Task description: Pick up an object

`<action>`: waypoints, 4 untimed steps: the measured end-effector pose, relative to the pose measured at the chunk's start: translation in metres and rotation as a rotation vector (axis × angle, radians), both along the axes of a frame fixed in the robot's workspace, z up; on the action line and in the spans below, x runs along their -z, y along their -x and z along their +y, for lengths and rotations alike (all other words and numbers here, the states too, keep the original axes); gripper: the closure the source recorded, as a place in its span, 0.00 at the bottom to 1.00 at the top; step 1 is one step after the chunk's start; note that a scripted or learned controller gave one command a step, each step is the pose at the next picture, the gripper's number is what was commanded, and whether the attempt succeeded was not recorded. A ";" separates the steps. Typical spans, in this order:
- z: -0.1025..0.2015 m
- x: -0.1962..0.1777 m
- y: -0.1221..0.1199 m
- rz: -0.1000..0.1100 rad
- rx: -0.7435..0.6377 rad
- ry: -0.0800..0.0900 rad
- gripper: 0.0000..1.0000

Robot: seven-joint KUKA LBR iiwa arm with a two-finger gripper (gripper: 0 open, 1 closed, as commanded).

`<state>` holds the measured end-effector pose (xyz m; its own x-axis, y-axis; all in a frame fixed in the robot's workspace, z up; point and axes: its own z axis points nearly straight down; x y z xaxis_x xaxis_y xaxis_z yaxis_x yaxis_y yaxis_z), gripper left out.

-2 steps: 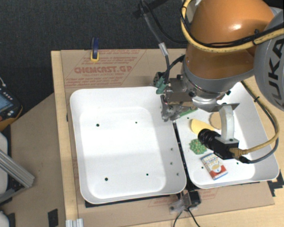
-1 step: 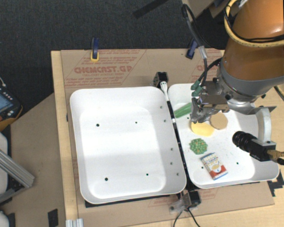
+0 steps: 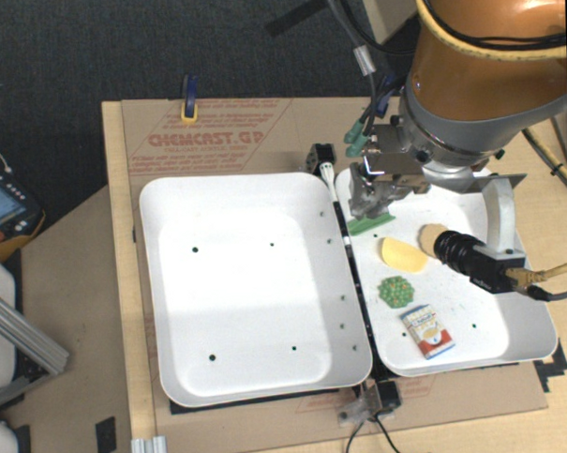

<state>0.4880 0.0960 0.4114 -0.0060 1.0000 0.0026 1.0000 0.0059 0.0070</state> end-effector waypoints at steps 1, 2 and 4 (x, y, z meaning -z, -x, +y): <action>-0.030 0.048 0.009 0.014 0.010 0.004 1.00; -0.008 0.009 0.008 0.002 0.003 0.001 1.00; -0.012 0.010 0.003 0.000 0.002 0.000 1.00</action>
